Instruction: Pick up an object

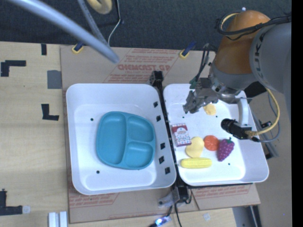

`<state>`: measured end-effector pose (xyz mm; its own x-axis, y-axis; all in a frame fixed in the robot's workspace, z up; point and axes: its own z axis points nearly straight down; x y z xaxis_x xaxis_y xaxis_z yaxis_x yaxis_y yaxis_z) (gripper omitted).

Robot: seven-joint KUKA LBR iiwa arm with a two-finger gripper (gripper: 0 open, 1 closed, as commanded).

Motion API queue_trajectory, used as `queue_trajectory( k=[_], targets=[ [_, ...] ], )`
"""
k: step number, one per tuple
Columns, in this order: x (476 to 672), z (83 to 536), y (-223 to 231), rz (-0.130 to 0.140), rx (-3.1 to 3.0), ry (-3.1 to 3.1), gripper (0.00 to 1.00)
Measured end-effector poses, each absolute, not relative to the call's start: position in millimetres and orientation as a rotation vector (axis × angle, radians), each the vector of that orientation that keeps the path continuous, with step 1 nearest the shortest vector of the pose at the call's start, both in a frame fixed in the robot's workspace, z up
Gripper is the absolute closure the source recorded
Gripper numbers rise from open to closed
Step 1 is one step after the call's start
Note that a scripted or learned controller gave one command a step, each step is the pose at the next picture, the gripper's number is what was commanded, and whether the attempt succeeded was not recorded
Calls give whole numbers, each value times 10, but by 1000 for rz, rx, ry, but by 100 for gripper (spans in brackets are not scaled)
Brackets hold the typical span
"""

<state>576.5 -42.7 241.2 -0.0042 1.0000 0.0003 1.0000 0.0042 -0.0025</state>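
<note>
The gripper [191, 105], finger spread impossible to tell, hovers in the right bin [251, 174]; a small yellow toy [209, 109] lies just right of it.

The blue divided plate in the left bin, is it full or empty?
Empty. The blue plate shows bare blue compartments; the toy foods lie in the right bin.

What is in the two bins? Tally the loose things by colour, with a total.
Yellow: 3, the corn, the pale pear-like piece, the piece beside the end effector
Red: 2, tomato, small box
Purple: 1, grapes
Blue: 1, divided plate
Total: 7
</note>
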Motion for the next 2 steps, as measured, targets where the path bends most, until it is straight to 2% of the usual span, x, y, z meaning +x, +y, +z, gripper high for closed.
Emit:
queue_trajectory(
  k=[1,2],
  targets=[
    [5498,2324,70,4,-2214,-2224,100],
    [5455,2319,596,2,-2213,-2227,100]
  ],
)
